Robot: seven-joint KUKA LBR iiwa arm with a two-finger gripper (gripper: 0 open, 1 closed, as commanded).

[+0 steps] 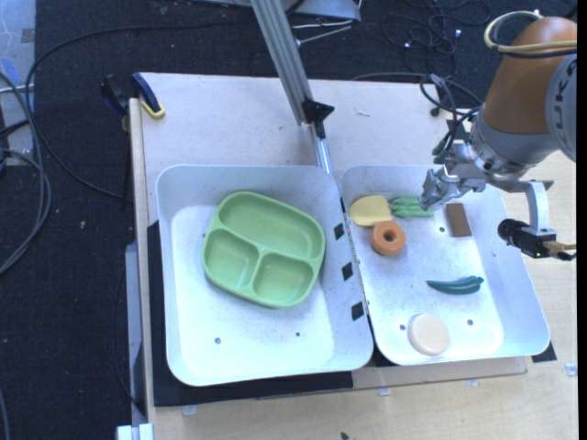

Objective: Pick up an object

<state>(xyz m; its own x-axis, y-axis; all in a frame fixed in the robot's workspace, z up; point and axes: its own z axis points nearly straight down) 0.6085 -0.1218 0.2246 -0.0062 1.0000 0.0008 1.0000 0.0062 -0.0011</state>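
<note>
The green divided plate (264, 248) fills my left bin (183, 337). In the right bin (514, 328), my gripper (435, 193) hangs low over the green stalk (410, 208) beside the yellow piece (369, 210), likely my target; its opening I cannot tell.

Smooth, faintly glossy green plastic for the divided plate (264, 248). Matt white plastic, finely speckled, for the left bin (183, 337) and right bin (514, 328). Pale, bare wood with a dull finish for the bench (229, 122). Brushed, silvery metal along the slanted pole (280, 44). Glossy orange shell on the arm (532, 71), grey beneath. Shiny teal plastic for the pepper (456, 285); matt orange for the ring (389, 238).
</note>
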